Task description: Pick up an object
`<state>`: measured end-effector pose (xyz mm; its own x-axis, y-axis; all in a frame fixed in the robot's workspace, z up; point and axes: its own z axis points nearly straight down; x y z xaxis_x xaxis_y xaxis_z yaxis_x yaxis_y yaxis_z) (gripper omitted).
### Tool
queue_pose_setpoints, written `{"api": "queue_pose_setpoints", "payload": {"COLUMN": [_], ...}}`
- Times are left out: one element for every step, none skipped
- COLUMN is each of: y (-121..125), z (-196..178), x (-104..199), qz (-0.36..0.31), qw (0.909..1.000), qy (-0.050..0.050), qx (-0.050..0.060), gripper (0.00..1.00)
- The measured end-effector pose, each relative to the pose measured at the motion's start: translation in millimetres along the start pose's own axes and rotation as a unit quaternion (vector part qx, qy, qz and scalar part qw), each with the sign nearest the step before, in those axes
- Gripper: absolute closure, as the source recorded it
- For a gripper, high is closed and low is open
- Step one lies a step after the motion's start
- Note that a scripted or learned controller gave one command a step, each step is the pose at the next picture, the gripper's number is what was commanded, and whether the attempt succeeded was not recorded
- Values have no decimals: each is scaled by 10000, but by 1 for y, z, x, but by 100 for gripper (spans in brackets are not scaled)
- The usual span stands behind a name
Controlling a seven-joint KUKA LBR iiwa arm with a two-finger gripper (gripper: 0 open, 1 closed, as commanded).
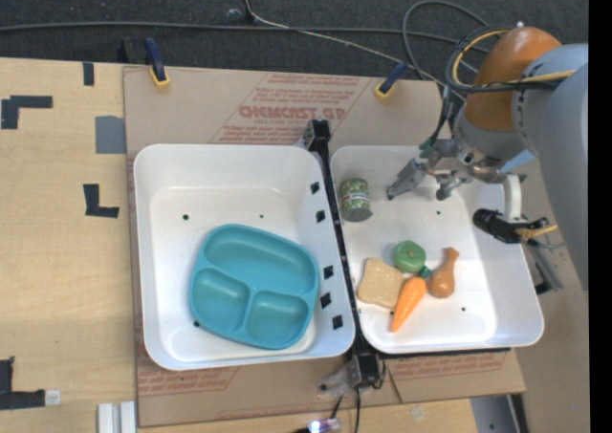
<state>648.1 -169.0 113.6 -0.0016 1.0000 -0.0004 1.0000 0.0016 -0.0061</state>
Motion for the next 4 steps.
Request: {"api": "queue_pose_setpoints", "payload": {"y": [2,3,2,3], "z": [-13,-56,-98,-119], "x": [1,2,0,0], "qz": [-10,2,2,2], "qw": [10000,10000,10000,10000], "qy": [-6,0,-3,0], "qx": [-26,-42,-46,-37], "gripper": [100,100,100,100]}}
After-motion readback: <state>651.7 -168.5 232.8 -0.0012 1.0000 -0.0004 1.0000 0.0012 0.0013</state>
